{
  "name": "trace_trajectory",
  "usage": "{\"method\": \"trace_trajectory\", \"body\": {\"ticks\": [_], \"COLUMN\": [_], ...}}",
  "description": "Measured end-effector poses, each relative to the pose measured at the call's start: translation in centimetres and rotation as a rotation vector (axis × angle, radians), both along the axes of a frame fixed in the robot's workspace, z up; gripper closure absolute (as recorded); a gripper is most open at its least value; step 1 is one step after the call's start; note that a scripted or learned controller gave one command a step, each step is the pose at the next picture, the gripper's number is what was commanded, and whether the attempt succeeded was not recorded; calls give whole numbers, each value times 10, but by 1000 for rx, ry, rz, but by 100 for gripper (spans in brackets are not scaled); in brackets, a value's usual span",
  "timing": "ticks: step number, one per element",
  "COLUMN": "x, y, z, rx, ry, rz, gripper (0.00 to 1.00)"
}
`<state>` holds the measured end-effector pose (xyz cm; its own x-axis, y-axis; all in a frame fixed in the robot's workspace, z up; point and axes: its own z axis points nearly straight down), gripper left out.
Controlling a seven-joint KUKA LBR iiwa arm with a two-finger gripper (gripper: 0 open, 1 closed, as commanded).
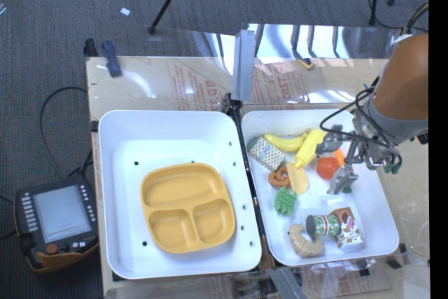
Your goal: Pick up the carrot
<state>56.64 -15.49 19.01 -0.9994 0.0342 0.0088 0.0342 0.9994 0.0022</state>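
Note:
The carrot (339,158) is a small orange piece in the right bin (386,220), lying against a red-orange tomato (326,169). My gripper (335,163) reaches in from the right and hangs low over them. One finger is near the yellow bottle (308,148) and the other (341,182) is toward the bin's front, so the carrot sits in the gap between them. The fingers stand apart, open, and do not visibly press on the carrot.
The right bin also holds a banana (283,142), a striped packet (267,153), a pretzel (279,176), a green toy (285,201), a can (322,225), a small carton (347,226) and a croissant (305,241). A yellow divided tray (187,206) lies in the left bin (119,150).

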Motion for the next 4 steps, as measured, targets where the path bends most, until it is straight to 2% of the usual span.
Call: {"method": "trace_trajectory", "body": {"ticks": [1, 2, 3, 4], "x": [56, 27, 30, -3], "y": [-32, -54, -52, -23], "z": [-67, -104, -91, -72], "rx": [-2, 1, 0, -1], "ry": [-13, -7, -13, -9], "rz": [21, 65, 70, -152], "gripper": [0, 0, 100, 100]}}
